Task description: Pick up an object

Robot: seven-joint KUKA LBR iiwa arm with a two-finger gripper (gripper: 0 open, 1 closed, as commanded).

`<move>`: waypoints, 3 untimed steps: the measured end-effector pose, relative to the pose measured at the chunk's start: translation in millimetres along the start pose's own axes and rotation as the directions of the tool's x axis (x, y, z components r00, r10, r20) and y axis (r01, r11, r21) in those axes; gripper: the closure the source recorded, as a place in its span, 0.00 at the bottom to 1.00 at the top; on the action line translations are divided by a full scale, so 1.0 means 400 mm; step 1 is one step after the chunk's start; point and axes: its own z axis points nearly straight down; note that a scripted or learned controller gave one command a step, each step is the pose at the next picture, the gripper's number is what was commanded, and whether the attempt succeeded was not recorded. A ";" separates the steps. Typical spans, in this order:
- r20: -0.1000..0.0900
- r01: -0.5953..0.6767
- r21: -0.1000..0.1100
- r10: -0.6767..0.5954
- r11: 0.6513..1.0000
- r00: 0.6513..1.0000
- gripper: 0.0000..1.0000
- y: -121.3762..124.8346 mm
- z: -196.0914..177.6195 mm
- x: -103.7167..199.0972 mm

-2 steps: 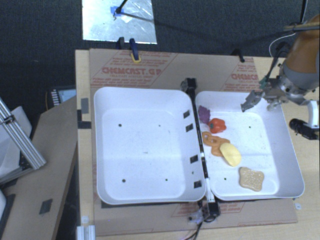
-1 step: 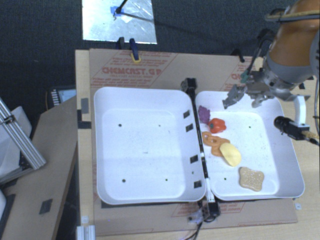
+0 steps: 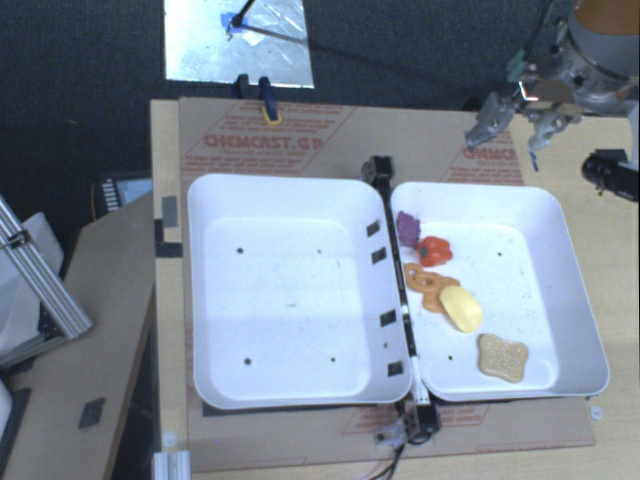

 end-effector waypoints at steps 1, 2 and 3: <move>0.002 -0.002 -0.004 0.002 1.000 1.000 0.00 0.141 -0.353 0.001; 0.000 0.002 0.011 -0.002 1.000 1.000 1.00 0.140 -0.360 0.001; -0.003 0.003 0.015 -0.002 1.000 1.000 1.00 0.140 -0.328 0.192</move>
